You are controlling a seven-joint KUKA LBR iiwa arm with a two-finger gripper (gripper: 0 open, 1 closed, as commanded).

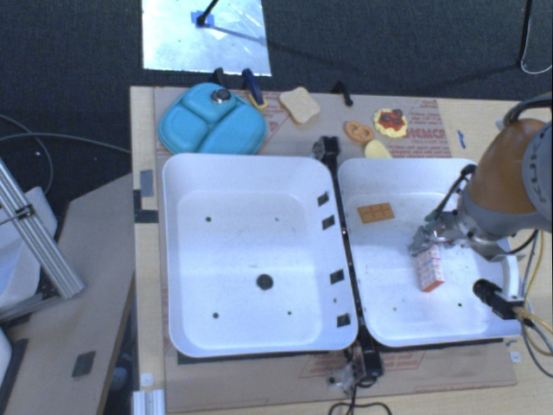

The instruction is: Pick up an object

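Poised in the right bin (380,322): gripper (429,239) low over the far end of a small carton (429,270), finger spread impossible to judge from this angle. Lying flat just nearward, long axis running near-to-far; tan cracker (375,213) well left.

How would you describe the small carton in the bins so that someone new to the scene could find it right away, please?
Start at the right-hand white bin, the one the grey arm reaches into. Near its middle, just below the end effector, lies a small white carton with red markings. Its only neighbour in that bin is a flat orange waffle-like square nearer the far left corner; the carton is boxy and pale.
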